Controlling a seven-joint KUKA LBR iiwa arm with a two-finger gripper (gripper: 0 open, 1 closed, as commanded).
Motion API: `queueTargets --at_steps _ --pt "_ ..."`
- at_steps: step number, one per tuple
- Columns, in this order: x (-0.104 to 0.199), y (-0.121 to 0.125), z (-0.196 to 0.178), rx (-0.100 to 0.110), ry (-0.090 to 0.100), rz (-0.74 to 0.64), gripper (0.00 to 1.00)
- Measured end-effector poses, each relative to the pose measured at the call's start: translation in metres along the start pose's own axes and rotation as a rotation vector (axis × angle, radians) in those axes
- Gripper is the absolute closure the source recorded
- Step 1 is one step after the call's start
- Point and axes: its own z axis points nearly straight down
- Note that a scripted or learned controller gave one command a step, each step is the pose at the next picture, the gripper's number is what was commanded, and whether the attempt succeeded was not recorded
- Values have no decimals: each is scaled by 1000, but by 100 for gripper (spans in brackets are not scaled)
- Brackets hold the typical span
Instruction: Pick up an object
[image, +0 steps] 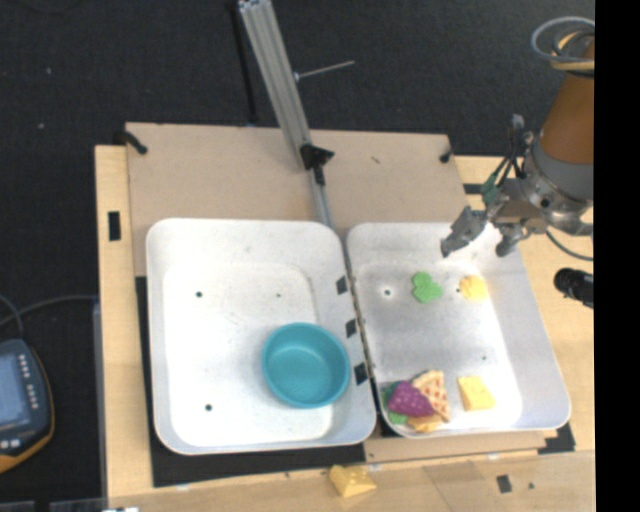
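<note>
Gripper sits over the far right part of the right bin, fingers spread apart, nothing between them as far as I see. Going left to right: teal bowl in the left bin, near its front right corner. Right bin has a green piece and a small yellow piece just below the gripper, then a purple piece, waffle-like wedge and yellow block along the front. One yellow wedge lies on the bench, outside the bins.
</note>
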Motion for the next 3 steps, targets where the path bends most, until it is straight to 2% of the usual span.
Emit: queueTargets --at_steps 1,3 --pt "0 0 0 0 1 1 0" --pt "-6 -10 94 4 -2 5 0"
